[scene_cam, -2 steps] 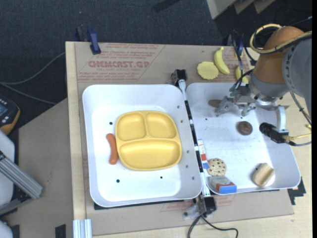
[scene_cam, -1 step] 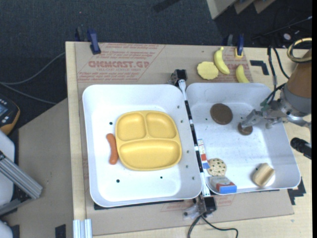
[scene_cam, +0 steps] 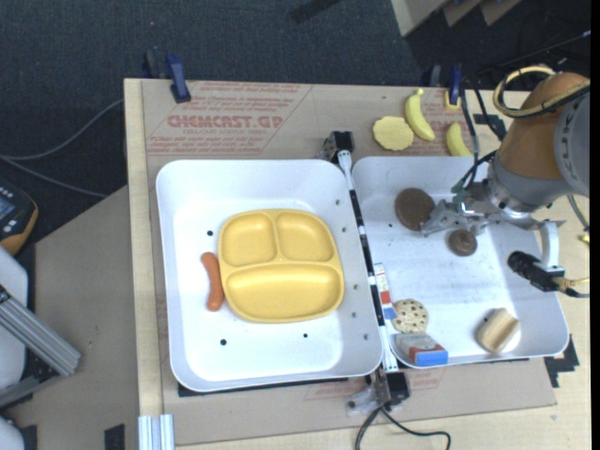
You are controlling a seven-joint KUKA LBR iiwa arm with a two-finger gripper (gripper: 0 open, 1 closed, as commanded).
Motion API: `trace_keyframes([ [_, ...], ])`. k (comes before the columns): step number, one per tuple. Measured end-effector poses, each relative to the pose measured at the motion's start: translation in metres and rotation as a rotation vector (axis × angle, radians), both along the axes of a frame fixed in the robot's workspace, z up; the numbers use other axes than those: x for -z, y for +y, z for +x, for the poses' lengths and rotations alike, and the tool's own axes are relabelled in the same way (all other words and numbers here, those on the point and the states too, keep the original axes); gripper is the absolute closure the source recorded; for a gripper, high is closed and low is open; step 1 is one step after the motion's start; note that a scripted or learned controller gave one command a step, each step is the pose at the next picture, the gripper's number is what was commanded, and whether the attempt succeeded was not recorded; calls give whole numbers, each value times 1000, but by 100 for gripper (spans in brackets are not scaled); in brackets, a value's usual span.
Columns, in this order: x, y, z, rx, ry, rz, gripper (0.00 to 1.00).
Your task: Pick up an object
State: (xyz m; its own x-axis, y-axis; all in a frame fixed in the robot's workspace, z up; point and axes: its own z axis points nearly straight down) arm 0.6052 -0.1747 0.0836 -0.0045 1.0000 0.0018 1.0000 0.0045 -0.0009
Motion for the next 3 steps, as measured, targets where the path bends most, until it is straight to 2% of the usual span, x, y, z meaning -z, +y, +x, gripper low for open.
trace_keyframes([
  [1, -4, -41, 62, 4, 13, 12, 0],
  [2, -2, -42, -3, 3, 1, 6, 0],
  [3, -1, -47, -131, 8, 9, 8, 0],
])
